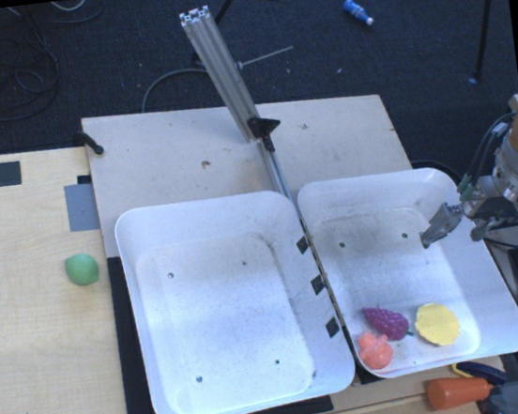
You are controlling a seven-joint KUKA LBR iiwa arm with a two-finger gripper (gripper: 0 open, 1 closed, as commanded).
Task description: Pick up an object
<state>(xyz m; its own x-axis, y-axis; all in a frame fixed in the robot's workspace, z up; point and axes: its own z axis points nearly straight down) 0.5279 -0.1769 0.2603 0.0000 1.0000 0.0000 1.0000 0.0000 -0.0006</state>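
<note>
The gripper hangs at the right edge of the right bin, above that bin's right-hand rim and about midway along it. Two grey fingers show, one reaching left over the bin floor and the other back toward the wrist, with a plain gap between them and nothing in it, so the hand is spread wide and carries nothing.

The things to pick lie together at the near end of the right bin, well apart from the gripper. A purple grape bunch sits left of middle, with an orange-pink toy touching or just beside it on the near side, tucked into the bin's near left corner. A yellow disc lies just to the right of the grapes, close to them but apart. The bin floor between the gripper and these three is bare.

The left bin lies beside the right one, with a row of black clips along the seam between them. A slanted metal rail runs from the far side down to that seam. A green ball rests on the wooden bench, left of both bins. An orange handle lies just beyond the near edge of the right bin.
</note>
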